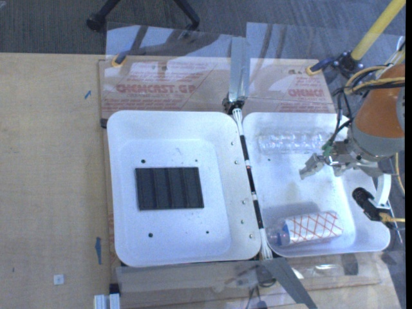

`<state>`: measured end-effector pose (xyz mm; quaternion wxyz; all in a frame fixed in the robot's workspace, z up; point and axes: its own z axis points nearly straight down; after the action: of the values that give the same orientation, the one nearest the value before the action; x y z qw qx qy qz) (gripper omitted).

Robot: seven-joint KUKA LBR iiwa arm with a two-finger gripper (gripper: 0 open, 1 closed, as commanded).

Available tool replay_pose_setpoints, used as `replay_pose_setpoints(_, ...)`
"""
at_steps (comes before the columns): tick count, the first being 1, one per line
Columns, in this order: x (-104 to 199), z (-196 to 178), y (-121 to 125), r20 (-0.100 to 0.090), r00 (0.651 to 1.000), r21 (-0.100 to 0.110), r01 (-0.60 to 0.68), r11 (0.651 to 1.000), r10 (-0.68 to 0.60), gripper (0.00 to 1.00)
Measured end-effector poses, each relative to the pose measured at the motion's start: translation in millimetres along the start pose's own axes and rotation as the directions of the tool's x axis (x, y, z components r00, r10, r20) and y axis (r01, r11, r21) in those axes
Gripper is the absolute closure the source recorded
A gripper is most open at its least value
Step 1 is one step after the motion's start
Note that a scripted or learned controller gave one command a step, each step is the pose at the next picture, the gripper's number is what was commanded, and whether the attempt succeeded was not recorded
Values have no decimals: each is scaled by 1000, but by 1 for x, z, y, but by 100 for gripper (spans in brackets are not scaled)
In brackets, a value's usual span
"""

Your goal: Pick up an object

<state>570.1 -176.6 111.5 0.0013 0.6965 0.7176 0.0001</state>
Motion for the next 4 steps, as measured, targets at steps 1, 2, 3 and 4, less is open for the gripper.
replay_pose_setpoints(1,45,23,-67,0,989,-5,149,989,-149,0)
replay_pose_setpoints(2,1,-29,-91,0,993,1,-120,993,120,0)
replay_pose_setpoints(3,47,23,-76,1,997,-4,-82,997,82,0)
replay_pose_setpoints(4,-15,-7,-63,1,953,2,-302,953,302,0)
